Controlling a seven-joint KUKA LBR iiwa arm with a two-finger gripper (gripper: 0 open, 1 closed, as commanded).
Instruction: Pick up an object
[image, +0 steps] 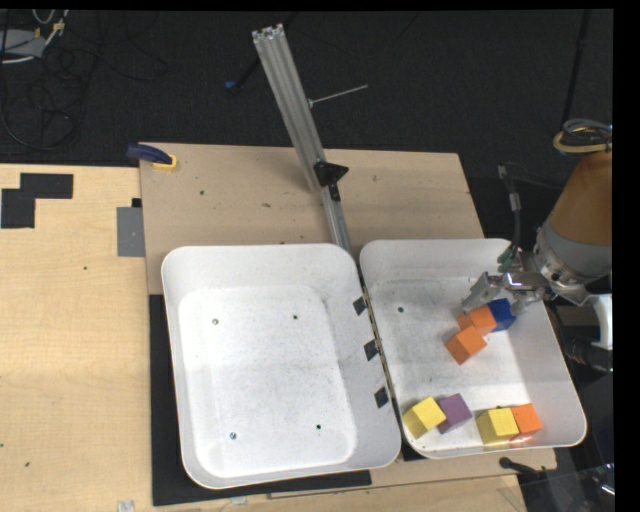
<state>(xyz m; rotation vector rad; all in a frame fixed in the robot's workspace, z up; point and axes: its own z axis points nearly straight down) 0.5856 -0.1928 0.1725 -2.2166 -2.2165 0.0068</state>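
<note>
Although the two-finger metal gripper (497, 290) is lowered into the right shallow white plastic bin (420, 270) near its right edge, whether anything is gripped cannot be told, its tips being lost against the blocks below. Just beneath it a small orange cube (481, 319) and a small blue cube (502, 313) are seen touching, with a larger orange cube (465, 344) close by toward the bin's middle. A likely failure is judged to be a grasp spoiled by crowding: two cubes may be pinched together, or one pushed aside. Along the bin's near edge a yellow cube (425, 415), a purple cube (454, 410), a second yellow cube (497, 425) and an orange cube (525, 419) are ranged. No brand, label or legible writing is seen.
</note>
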